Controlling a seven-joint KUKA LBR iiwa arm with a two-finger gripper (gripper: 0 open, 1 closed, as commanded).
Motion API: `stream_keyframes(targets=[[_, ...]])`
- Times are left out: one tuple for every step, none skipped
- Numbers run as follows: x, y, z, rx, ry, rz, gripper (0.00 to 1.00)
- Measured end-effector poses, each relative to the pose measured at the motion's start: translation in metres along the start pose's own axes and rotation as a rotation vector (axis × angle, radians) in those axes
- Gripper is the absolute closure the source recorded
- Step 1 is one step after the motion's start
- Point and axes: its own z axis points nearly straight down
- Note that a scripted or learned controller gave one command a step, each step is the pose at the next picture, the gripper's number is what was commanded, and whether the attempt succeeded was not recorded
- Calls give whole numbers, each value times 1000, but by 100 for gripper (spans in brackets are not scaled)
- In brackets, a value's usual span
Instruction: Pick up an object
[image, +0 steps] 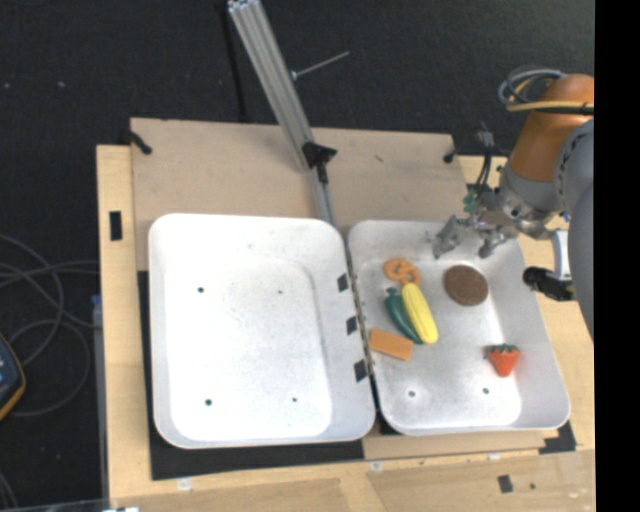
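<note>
The right bin (540, 400) contains five objects. A yellow corn cob (419, 313) lies near the bin's centre-left, long axis diagonal, running from upper left to lower right. A green vegetable (399, 315) lies touching its left side, parallel to it and partly covered by it. An orange pretzel-shaped piece (400, 269) sits just above the upper end of the cob. An orange block (391, 345) lies just below the green vegetable, near the bin's left wall. A brown disc (466, 285) lies flat to the right of the cob, apart from it. A red strawberry (504, 360) with a green top sits well apart, toward the lower right.

The tool (470, 238) stands over the bin's upper edge, just above the disc, fingers spread apart with nothing between them. The left bin (160, 300) adjoins on the desk (120, 330).
</note>
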Motion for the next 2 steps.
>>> stream_keyframes(targets=[[0, 0, 33, -4, -1, -1, 0], [-1, 1, 21, -6, -3, -1, 100]])
